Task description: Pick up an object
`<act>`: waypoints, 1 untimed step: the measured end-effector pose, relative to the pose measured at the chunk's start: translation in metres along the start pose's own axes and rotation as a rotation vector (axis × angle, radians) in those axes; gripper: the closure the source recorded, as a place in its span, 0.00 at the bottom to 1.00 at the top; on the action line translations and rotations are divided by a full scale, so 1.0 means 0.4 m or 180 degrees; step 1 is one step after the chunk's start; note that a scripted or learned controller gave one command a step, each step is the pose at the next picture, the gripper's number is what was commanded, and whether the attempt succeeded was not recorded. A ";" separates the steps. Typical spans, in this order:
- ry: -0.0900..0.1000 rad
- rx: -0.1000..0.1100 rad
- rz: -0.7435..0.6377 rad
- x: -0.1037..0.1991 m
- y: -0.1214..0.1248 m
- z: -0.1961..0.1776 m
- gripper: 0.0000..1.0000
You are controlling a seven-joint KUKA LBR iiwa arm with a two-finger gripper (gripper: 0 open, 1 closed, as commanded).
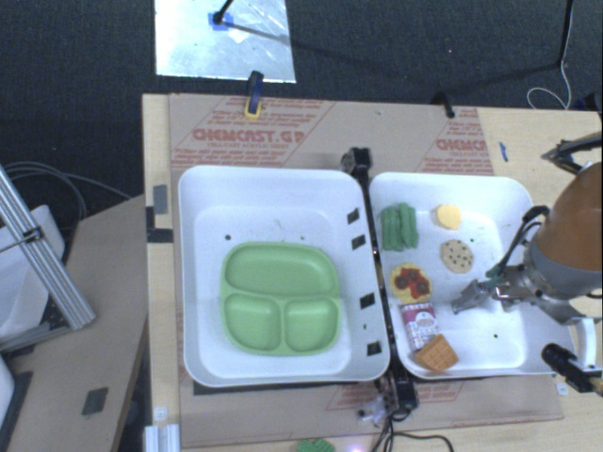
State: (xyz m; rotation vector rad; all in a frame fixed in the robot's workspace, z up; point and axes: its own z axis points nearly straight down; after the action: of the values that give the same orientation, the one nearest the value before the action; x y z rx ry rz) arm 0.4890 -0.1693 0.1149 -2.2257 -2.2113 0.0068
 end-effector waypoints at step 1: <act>-0.0020 -0.0054 -0.0016 -0.080 -0.002 -0.228 0.00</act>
State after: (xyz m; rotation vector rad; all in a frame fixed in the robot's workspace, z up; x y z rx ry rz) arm 0.4883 -0.2011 0.2062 -2.2318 -2.2286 -0.0053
